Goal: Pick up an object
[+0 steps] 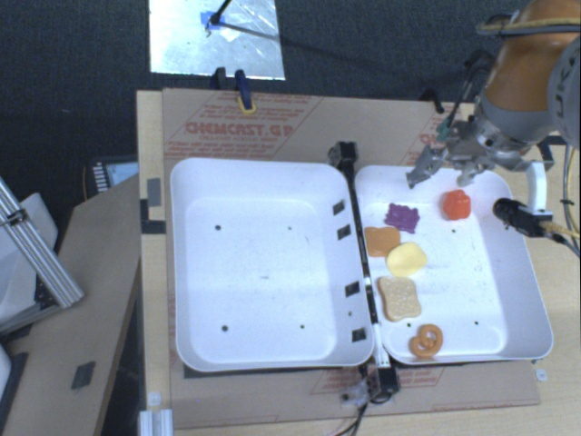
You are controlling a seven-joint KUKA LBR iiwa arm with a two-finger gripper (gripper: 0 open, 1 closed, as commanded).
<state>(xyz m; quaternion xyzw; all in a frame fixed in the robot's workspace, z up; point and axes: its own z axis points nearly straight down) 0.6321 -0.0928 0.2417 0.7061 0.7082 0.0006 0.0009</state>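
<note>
The right bin (508, 289) holds several toy foods. A red-orange block (457, 204) lies near its far edge, with a purple piece (401, 216) to its left. Below them sit an orange-brown piece (382, 240), a yellow piece (406, 260), a toast slice (398, 298) and a pretzel (426, 340). My gripper (442, 179) hangs over the bin's far edge, just above and left of the red-orange block. Its fingers are spread open, and nothing sits between them.
The left bin (263, 262) lies beside the right one, with a black hinge strip (357, 243) between them. A black fitting (519, 216) juts over the right bin's right rim. A shiny foil sheet (216, 25) lies on the far floor.
</note>
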